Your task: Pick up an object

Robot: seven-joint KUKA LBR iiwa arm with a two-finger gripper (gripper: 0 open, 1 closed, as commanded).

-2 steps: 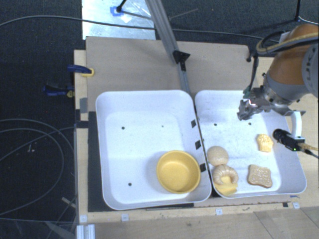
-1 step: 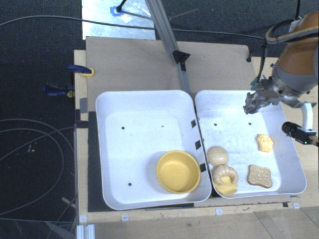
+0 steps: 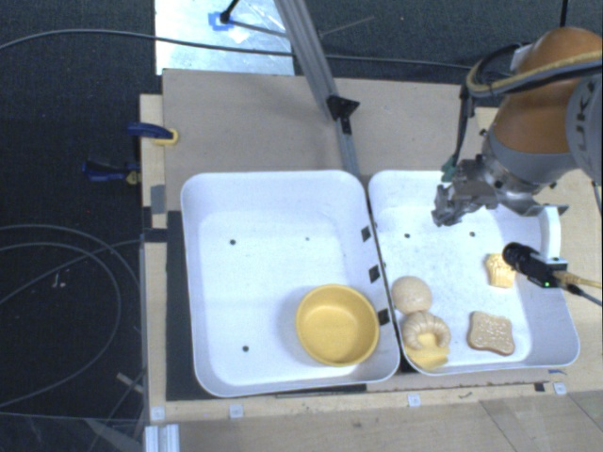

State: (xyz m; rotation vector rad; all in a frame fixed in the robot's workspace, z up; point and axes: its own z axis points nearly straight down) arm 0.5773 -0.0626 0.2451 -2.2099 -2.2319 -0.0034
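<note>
Bench, two white bins [image 3: 283, 188] | jaws [image 3: 448, 211] over right bin, state unclear | croissant [image 3: 425, 331] overlaps yellow piece [image 3: 430, 356]

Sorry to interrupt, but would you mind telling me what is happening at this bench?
A robot arm is trying to pick something up. Its gripper is over the right bin, near the far end, with nothing seen in its grasp. A bun, croissant and toast slice lie nearer. The left bin holds a yellow bowl.

Dark carpet floor [image 3: 66, 111] with looping cables [image 3: 57, 281], tan bench board [image 3: 245, 121], tripod leg [image 3: 306, 36].
</note>
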